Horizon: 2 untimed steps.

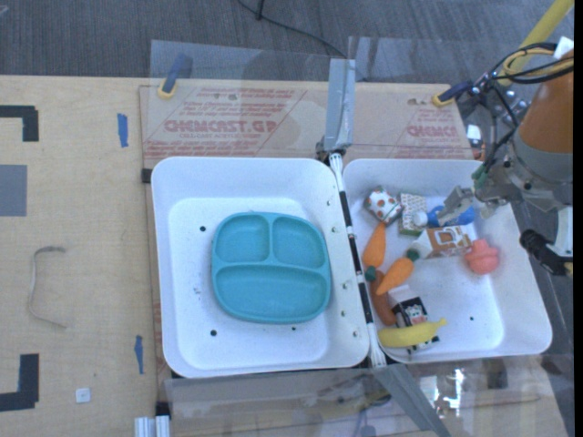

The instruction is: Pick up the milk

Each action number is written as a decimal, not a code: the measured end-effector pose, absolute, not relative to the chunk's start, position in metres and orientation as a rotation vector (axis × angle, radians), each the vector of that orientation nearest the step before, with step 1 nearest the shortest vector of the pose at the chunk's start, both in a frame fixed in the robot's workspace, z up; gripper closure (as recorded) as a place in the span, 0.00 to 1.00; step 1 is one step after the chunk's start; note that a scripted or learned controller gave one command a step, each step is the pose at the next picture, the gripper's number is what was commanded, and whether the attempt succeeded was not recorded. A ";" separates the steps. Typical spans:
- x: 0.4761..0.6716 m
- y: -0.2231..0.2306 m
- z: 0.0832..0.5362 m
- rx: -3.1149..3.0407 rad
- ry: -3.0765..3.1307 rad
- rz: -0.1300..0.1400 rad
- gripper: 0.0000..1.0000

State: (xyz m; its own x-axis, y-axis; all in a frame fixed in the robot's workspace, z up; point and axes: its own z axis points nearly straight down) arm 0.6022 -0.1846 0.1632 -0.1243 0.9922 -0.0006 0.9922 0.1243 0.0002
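Pale wooden surface (82, 198) carries two shallow white plastic bins side by side. Left bin (182, 189) holds a teal three-compartment plate (271, 268), lying flat near its middle. Right bin (519, 321) holds the loose items, crowded toward its left and upper part.

Grey arm with orange band (547, 126) reaches in from the right, over the right bin's upper right corner. Pincer (466, 198) sits low at the bin's upper edge, just beside a small blue object (446, 215); whether its tips are apart or together cannot be told, too small and cluttered.

Items, larger to smaller: two orange toy carrots (393, 276), one upright-slanted near the divider, one below it; yellow banana (412, 334) at the bin's lower left; pink rounded toy (483, 257); small white milk carton with brown-orange panel (448, 240), lying in the upper middle of the right bin, touching or just beside the pink toy, near the pincer but below it; dark little box (410, 311) above the banana; a round white-and-red toy (383, 205).

Progress, judged: milk rests on the bin floor, not lifted. Approach looks under way; closing on it and raising it remain
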 end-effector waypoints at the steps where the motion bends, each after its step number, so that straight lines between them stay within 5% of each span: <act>1: 0.577 -0.175 0.118 2.108 2.290 0.027 0.00; 2: 0.599 -0.187 0.110 2.183 2.216 0.043 0.00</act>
State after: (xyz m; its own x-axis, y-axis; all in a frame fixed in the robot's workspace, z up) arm 0.5992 -0.1872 0.1102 -0.0152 0.9999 -0.0020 0.9990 0.0152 0.0411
